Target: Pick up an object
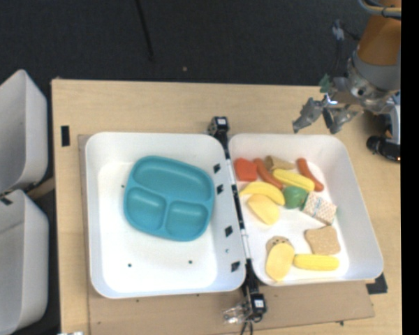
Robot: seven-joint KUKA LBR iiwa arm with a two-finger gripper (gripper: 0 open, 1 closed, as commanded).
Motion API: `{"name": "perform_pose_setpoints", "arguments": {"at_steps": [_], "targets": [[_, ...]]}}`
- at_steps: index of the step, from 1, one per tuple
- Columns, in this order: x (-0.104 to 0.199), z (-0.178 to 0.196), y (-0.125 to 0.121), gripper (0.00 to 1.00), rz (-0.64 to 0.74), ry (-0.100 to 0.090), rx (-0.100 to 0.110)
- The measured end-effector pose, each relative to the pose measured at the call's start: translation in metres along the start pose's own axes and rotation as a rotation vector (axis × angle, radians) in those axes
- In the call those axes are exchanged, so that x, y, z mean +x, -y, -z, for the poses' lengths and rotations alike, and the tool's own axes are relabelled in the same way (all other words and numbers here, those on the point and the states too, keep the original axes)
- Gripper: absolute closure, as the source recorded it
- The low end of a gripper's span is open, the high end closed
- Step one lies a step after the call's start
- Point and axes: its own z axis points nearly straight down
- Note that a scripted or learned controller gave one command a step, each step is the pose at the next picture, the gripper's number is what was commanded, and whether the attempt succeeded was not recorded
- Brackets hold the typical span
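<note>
Arm (378,44) came in from the right, orange band visible near the top edge, with the claw (320,119) hanging above the wooden counter (160,107) just beyond the far rim of the right bin (356,208). Claw fingers looked spread, one tip off to the left, one nearer the wrist, nothing between them. It was clear of the bin contents and touched none of them. Right bin held the toy food: an orange-red piece (246,169) at the far left, a small sausage (309,174) toward the far right, a long yellow piece (294,180) between them with a green piece (294,197) just beside it. A banana (262,189) and a yellow lump (263,209) sat near the middle, next to the divider. A checkered wrapped piece (320,209) lay right of the green one, a tan cracker (322,240) nearer the camera. At the near end were a yellow oval (279,262) touching a small brown cookie (279,243), and another yellow stick (315,262) beside them. Left bin (105,257) carried a teal divided plate (169,197), flat, roughly centred. Both bins sat side by side, clipped together along the middle.
</note>
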Motion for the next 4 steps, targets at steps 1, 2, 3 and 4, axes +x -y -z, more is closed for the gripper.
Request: {"name": "perform_pose_setpoints", "arguments": {"at_steps": [1,2,3,4], "targets": [[0.006,-0.059,0.007,0.00,0.000,0.000,0.006],[0.008,-0.123,0.002,0.00,0.004,0.001,0.006],[0.007,-0.172,0.003,0.00,0.004,0.001,0.004],[0.006,-0.161,0.003,1.00,0.005,0.001,0.010]]}}
